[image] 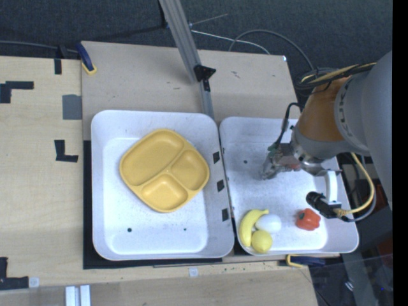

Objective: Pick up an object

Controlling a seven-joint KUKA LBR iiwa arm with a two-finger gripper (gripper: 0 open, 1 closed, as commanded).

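Jaws' state cannot be told; gripper (pixel 273 169) hangs over bare right bin (pixel 255 139) floor, banana (pixel 250 222) below-left.

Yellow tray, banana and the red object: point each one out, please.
yellow tray (pixel 164 169): camera view, centre where its dividers meet.
banana (pixel 250 222): camera view, middle of its curve.
red object (pixel 308 219): camera view, centre of its body.

Right bin (pixel 245 132): far half bare around the claw (pixel 273 169), open room on all sides of it. Near edge crowded: banana (pixel 250 221), white egg (pixel 269 224) and lemon (pixel 261 240) touching in the near-left corner; red pepper (pixel 308 219) apart, near-right. Left bin (pixel 105 171): yellow divided plate (pixel 164 169) takes the middle; a bare strip runs along the near side. A slanted metal pole (pixel 182 30) crosses above the far edge between the bins.
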